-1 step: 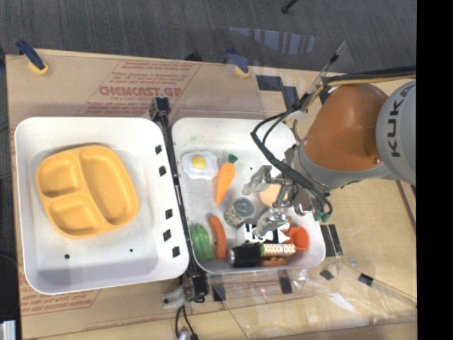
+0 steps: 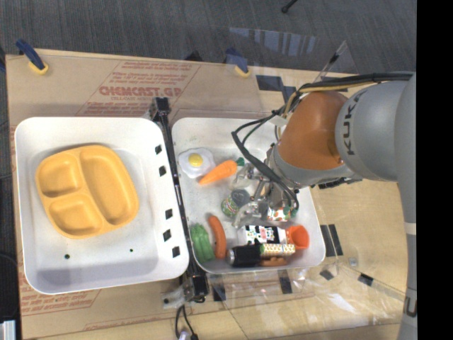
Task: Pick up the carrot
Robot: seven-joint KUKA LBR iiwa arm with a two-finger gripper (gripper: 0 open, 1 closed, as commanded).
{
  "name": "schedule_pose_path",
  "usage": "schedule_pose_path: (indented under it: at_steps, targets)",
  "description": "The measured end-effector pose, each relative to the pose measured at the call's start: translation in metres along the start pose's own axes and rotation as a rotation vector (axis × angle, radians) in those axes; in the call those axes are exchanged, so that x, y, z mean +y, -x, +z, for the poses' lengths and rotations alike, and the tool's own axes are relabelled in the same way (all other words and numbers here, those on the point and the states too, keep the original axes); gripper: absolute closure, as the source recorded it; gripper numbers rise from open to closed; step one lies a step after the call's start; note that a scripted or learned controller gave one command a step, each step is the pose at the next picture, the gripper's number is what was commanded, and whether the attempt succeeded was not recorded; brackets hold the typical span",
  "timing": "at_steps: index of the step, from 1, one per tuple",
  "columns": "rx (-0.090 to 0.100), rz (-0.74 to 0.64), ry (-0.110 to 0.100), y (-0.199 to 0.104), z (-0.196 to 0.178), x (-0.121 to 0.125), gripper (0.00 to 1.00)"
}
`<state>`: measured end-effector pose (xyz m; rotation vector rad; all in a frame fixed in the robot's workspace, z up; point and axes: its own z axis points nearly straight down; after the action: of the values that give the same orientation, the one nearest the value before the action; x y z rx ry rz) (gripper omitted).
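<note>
The cardboard-covered table (image 2: 212, 83) carried two shallow white plastic bins side by side. The grey arm (image 2: 375, 129) with its orange band reached in from the right, and its gripper (image 2: 260, 198) hung low over the middle of the right-hand white bin (image 2: 212, 129); whether it was spread or closed could not be told from this angle, as cables and the wrist hid much of it.

The left-hand white bin (image 2: 85, 261) sat well to the left of the gripper, and in it lay a yellow plastic tray with three compartments (image 2: 86, 188).

The orange toy carrot (image 2: 218, 171) lay left of the gripper and a little farther from the camera, near it but apart from it, flat on the bin floor with its thick end toward the gripper. Nothing could be seen gripped.

Just beyond the carrot, farther left, was a white fried-egg toy with a yellow yolk (image 2: 194, 161). A small green-and-white can (image 2: 233, 205) stood just beside the gripper on its left. Nearer the camera lay a black-capped tube with a patterned label (image 2: 262, 252), a red-orange sausage-like toy (image 2: 219, 237) and a green rounded toy (image 2: 202, 240), the last two touching. A small orange cup-like piece (image 2: 299, 236) sat right of the tube.
</note>
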<state>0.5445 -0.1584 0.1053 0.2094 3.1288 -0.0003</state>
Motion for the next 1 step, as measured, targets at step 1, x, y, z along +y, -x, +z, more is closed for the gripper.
schedule_pose_path:
  at_steps: [1]
  targets:
    - [0.004,0.091,-0.002,0.0743,0.0134,0.0011,0.00]
